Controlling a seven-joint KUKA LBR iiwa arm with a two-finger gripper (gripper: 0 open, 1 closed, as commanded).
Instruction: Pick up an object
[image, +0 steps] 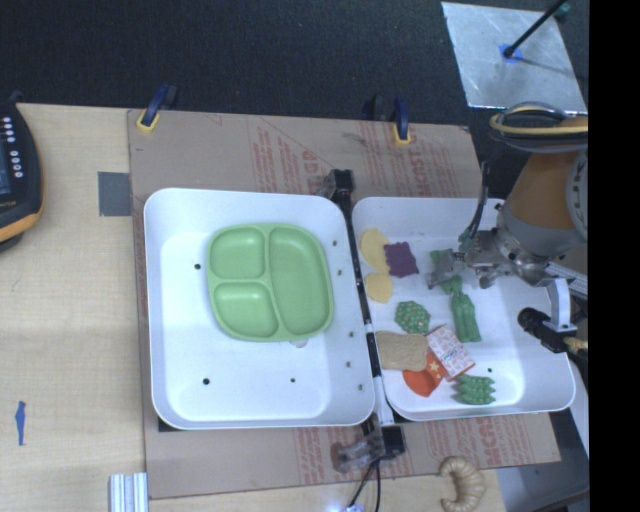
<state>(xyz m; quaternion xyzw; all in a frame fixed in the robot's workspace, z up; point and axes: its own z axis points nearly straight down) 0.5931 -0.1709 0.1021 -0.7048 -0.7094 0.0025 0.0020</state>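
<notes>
- Toys are scattered in the right bin (540, 395), and every place below is given relative to this bin.
- Near its upper-left corner two yellow pieces (375, 262) are seen one below the other, with a purple piece (401, 259) just beside the upper one.
- At its middle a round green piece (412, 317) is seen, and a long green piece (465, 318) lies beside it toward the right wall.
- Along its lower-left part a tan slice (402, 350) is laid, touching a red piece (424, 381) and a red-and-white card (451, 350) that overlaps it.
- By its lower wall a bumpy green piece (474, 390) rests.
- Over its upper-right part the gripper (462, 268) is held by the grey arm (540, 215); a dark green piece (443, 266) lies right at the fingers, but whether they are open, closed or gripping it cannot be told.
- To its left, touching wall to wall, the left bin (170, 300) is set, bearing a green divided plate (270, 280).
- Both bins are carried on a cardboard sheet (260, 150) on the tabletop (60, 330).
</notes>
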